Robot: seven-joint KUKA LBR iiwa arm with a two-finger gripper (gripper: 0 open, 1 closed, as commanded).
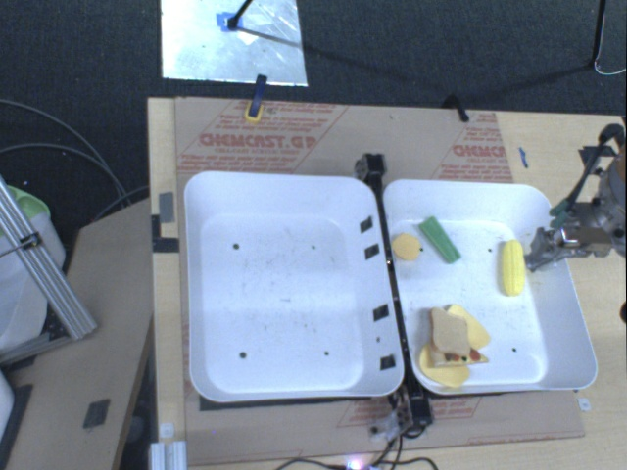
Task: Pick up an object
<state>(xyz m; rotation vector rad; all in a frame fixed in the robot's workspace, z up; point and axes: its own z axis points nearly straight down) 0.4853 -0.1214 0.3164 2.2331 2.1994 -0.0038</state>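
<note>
At the right edge of the camera view, a small part of the robot's end shows: a gripper of dull grey metal, built from blocky, angular pieces with pale highlights on their upper faces. Thin dark cables or rods rise from it toward the far right corner. A small green patch sits on its far side. Finer detail is blurred.
</note>
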